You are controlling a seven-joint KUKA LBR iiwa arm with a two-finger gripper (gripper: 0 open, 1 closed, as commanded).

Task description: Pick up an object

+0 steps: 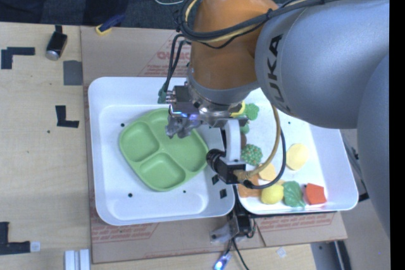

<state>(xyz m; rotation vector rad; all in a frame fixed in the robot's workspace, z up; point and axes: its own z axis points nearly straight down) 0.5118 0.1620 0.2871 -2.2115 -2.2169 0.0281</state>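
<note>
Looking down from the one camera view, the gripper (181,126) hung over the left bin (101,136), right above the upper right corner of the green divided tray (158,155). Whether it was spread wide, narrow, or pinching anything I couldn't tell; the wrist and orange band blocked that part. The tray lay flat just below and left of the gripper, tilted diagonally in the bin. Judgement: moulded plastic, light, stiff, slick surface, not fragile; too wide to span, so the only real hold is a pinch on the raised rim or a compartment divider, and the corner under the gripper looked like the nearest option. Risk: thin rim sliding out, or the tray pivoting and dragging on the bin floor. To the gripper's right, in the right bin (342,193), sat small toy foods: broccoli (251,153) close by, a yellow lemon (295,155) further right, a yellow piece (272,195), a green piece (292,193) and an orange-red block (315,193) lower right. Those looked light and rigid, easier to straddle, but rounded ones could squirt out.
</note>
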